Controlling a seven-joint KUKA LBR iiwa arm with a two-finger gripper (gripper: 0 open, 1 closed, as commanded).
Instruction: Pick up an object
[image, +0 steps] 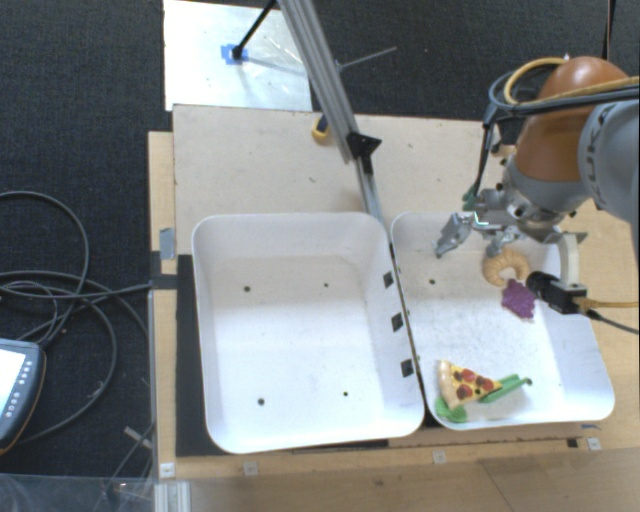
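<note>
Two bins: shallow white trays side by side on the bench, the left bin (215, 300) at frame centre-left, the right bin (590, 385) at frame right, their inner walls touching along a slanted seam
Left bin: bare white floor with a few small dark dots
Right bin: holds all the objects, gathered toward its right and lower parts
Arm: grey with an orange band (565, 110), entering from the upper right of the frame and bending down over the upper part of the right bin
Gripper (452, 238): metal fingers pointing left and down above the upper left area of the right bin, slightly parted, with nothing between them
Croissant (505, 266): tan toy pastry in the upper right area of the right bin, just right of the gripper, partly under the wrist
Purple piece (518, 299): small lumpy toy, kind unclear, just below the croissant
Pizza slice (462, 381): toy wedge with red spots near the lower edge of the right bin
Green piece (505, 386): long thin toy lying against the pizza slice's right side
Bench (250, 160): pale board under both bins
Pole (325, 70): grey slanted bar from the top of the frame down to the seam between the bins
Cables (60, 290): dark loops on the floor at frame left
</note>
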